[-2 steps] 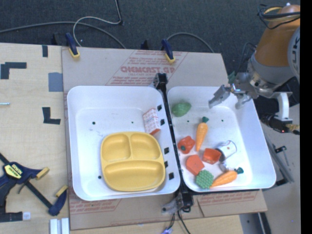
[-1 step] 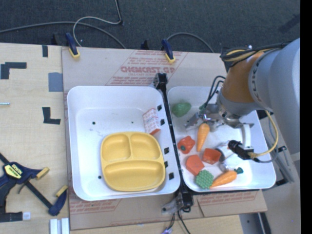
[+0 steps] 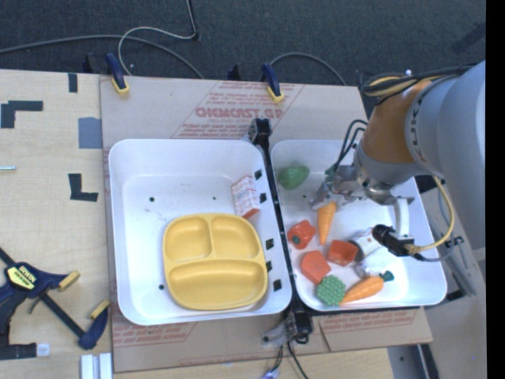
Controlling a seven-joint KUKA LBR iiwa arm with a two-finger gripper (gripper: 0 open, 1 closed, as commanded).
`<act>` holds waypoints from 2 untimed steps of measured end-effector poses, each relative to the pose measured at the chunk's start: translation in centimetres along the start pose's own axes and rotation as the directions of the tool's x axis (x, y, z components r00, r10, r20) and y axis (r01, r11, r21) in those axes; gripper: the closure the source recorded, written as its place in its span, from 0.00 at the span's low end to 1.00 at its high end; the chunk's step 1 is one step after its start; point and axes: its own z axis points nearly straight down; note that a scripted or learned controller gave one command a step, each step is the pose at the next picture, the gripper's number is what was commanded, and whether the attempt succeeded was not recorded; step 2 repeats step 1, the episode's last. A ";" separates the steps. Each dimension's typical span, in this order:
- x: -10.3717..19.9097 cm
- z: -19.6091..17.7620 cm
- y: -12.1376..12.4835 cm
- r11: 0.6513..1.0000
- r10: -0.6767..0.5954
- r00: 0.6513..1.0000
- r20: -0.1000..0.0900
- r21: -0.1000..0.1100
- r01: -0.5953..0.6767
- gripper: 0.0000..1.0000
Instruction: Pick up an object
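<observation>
My gripper (image 3: 338, 189) hangs low over the upper middle of the right bin (image 3: 426, 290), at the end of the grey arm with its orange band (image 3: 392, 129). Just below its tip lies a small orange carrot (image 3: 325, 222), pointing toward the front. Left of the gripper sits a green round piece (image 3: 293, 176). Nearer the front are a red pepper (image 3: 301, 234), a red block (image 3: 342, 252), an orange-red piece (image 3: 315, 266), a green textured piece (image 3: 331, 290) and a second carrot with a green top (image 3: 364, 288).
The left bin (image 3: 130, 212) holds a yellow divided plate (image 3: 215, 260) and a small white-and-red packet (image 3: 245, 196) by the wall between the bins. A black cable fitting (image 3: 388, 238) hangs from the arm over the right bin. Blue clamps (image 3: 272, 85) grip the cardboard's far edge.
</observation>
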 end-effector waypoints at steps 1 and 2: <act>8.2 -8.9 0.5 1.000 -0.002 1.000 -0.004 0.003 0.002 1.00; 8.2 -8.9 0.5 1.000 -0.002 1.000 -0.004 0.003 0.002 1.00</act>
